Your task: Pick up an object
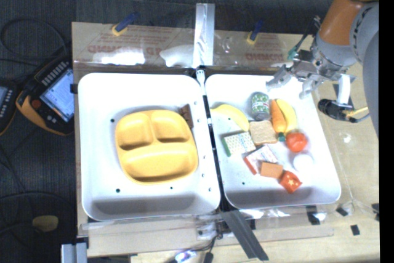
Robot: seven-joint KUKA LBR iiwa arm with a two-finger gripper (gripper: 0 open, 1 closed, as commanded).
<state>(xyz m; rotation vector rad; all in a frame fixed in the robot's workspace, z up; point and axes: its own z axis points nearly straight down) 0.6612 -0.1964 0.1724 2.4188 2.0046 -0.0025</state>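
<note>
Gripper [294, 78] hovers at right bin [320, 191] top edge, finger state unclear, nothing visibly held; can [260, 105] and carrot [280, 116] lie just below-left.

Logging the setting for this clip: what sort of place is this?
Likely a robotics lab bench: two white bins side by side, toy food in the right one, a handheld control pendant on the carpet.

Right bin [329, 185] crowded, items touching; left bin [92, 132] open round yellow tray [157, 145].
</note>
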